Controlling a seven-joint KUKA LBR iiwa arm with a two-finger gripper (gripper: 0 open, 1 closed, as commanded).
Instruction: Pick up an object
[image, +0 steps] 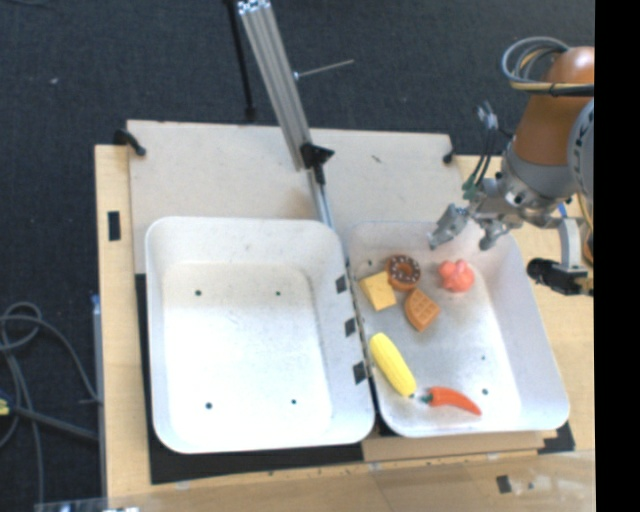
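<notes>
The right bin (520, 330) holds several toy foods. A pink fruit (456, 276) lies near its back, with a brown doughnut (404, 271) and a yellow cheese block (379, 291) to its left. A waffle piece (421, 310) sits in the middle. A yellow corn cob (393, 364) and an orange-red carrot (453, 400) lie near the front. My gripper (468, 231) hangs open over the bin's back edge, just above and behind the pink fruit, with nothing between its fingers.
The left bin (180, 300) stands beside the right one. A slanted aluminium post (285, 95) rises behind the bins. Cables (40, 350) lie on the floor at the left. The bench edge (115, 300) runs along the left.
</notes>
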